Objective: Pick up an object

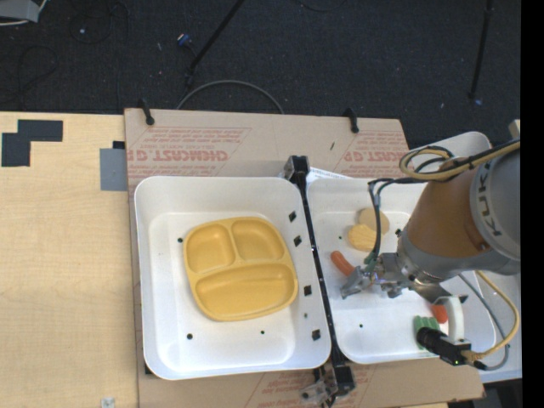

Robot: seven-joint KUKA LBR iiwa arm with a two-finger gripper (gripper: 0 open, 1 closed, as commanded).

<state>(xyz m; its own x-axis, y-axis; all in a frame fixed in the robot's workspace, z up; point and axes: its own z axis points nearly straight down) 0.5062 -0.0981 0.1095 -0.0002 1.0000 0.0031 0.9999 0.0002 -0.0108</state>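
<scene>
We see the grey two-finger gripper [352, 288] low in the right shallow white bin [382, 347], its fingers slightly apart and clamped on nothing. The small orange carrot-shaped piece [341, 262] lies just beyond it. Farther off sit pale yellow lumpy food pieces [367, 229]. The left white bin [161, 330] holds a yellow three-compartment plastic tray [240, 267].

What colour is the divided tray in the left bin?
The divided tray is yellow, seen in the camera view.
</scene>
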